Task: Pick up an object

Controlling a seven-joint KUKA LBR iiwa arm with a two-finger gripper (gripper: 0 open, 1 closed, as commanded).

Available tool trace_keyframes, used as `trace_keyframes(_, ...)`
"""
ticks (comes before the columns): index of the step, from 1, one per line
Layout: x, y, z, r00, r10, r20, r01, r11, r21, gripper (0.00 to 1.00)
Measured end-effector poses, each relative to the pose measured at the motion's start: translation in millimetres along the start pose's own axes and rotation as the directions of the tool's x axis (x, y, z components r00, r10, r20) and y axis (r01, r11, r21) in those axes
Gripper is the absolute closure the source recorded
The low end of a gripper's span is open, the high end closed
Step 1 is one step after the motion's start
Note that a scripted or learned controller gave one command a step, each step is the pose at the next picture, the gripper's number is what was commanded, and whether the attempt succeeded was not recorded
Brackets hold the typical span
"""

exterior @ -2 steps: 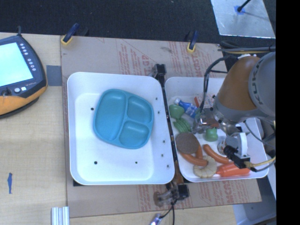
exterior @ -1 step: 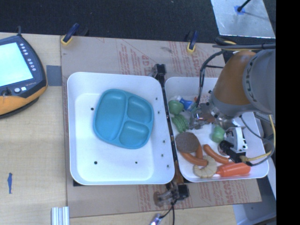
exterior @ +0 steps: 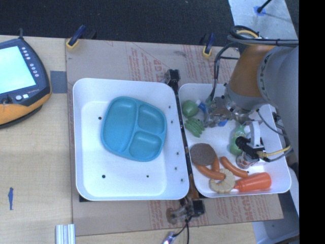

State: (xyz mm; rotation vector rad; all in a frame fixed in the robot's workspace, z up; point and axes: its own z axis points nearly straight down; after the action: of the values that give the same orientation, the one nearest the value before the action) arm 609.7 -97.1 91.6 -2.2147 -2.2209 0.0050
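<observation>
The right bin [exterior: 284,187] holds several toy foods: a round green piece [exterior: 190,107], a leafy green piece [exterior: 194,127], a brown patty [exterior: 203,154], two orange sausages [exterior: 208,172] [exterior: 233,166], a carrot [exterior: 253,182] and a beige slice [exterior: 222,186]. Another green piece [exterior: 235,142] is partly hidden by wrist hardware. My gripper [exterior: 216,116] is down in the back of this bin, just right of the two green pieces. Its tips are hidden among cables and the dark mount. Nothing is visibly held.
The left bin [exterior: 84,136] bears a blue divided plate [exterior: 134,128]. A teach pendant [exterior: 18,80] lies on the bench at far left. Clamps [exterior: 75,38] [exterior: 207,46] sit at the board's back edge. The arm's grey body [exterior: 274,80] overhangs the right bin's back right.
</observation>
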Motion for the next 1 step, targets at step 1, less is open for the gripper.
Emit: trace_keyframes(1,-1.5,45.6,0.4,1.0,0.0,0.001,0.0,1.0,0.001,0.0)
